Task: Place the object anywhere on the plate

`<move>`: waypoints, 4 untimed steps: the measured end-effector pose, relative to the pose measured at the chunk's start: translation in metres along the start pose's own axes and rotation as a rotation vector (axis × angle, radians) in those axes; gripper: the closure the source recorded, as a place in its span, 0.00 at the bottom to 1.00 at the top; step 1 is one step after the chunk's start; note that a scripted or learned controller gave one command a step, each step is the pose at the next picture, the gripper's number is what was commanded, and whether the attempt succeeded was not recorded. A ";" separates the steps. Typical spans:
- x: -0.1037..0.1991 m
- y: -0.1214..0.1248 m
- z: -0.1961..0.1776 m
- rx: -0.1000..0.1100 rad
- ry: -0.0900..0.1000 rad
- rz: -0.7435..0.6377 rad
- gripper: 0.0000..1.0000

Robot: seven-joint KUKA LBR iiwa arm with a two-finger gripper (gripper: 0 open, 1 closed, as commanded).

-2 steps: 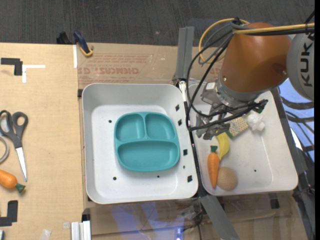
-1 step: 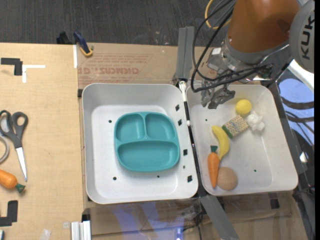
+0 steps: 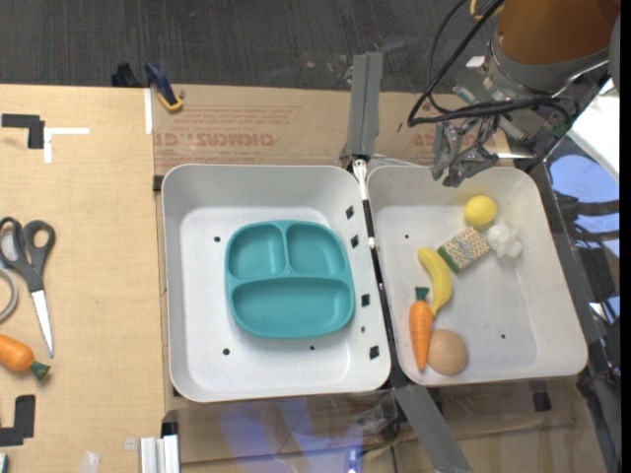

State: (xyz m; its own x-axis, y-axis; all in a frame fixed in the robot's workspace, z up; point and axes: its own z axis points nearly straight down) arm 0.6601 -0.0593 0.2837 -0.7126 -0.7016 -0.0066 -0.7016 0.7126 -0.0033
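A teal divided plate (image 3: 291, 279) lies in the middle of the left bin (image 3: 187, 264). The right bin (image 3: 552, 333) holds a yellow ball (image 3: 480, 210), a small striped box (image 3: 464, 250), a white lump (image 3: 505, 239), a banana (image 3: 436, 277), a carrot (image 3: 421, 333) and a tan egg-shaped object (image 3: 448, 351). My gripper (image 3: 455, 166) hangs over the right bin's back left corner, up and left of the yellow ball. It is open, with nothing between its fingers.
Scissors (image 3: 30, 264) and a second carrot (image 3: 15, 353) lie on the wooden bench to the left of the bins. A blue clip (image 3: 163, 85) sits at the back. Cables (image 3: 454, 47) loop down from the arm above the right bin.
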 end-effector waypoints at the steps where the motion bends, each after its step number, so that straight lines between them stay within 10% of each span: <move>1: -0.012 0.054 0.091 -0.002 0.002 0.131 1.00; 2: -0.016 0.080 0.073 -0.002 0.003 0.141 1.00; 4: -0.013 0.211 0.016 -0.002 0.003 0.134 1.00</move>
State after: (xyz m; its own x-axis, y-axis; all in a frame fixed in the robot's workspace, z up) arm 0.5213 0.0997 0.2673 -0.7997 -0.6003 -0.0040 -0.6003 0.7997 -0.0004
